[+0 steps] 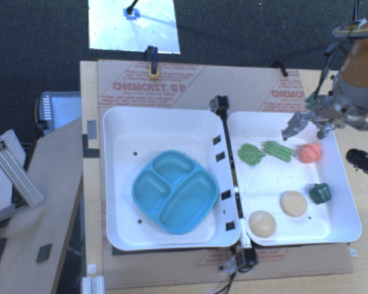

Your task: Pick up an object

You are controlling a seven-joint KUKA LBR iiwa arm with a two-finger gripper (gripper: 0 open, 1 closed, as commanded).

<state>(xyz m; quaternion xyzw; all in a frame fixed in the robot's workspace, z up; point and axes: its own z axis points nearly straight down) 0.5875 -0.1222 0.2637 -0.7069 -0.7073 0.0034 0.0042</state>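
Approach step judged in hand, nothing lifted yet. Gripper [306,125] is seen spread, w/ nothing between fingers, above the right bin [346,228] far edge. 6 objs lie inside; nearest are pink ball [310,153] & green pod [277,150]. Next: descent onto 1, then closure.

glossy white plastic bins [165,118]; smooth blue plastic plate [175,192]; matt cardboard sheet [233,81] beneath.
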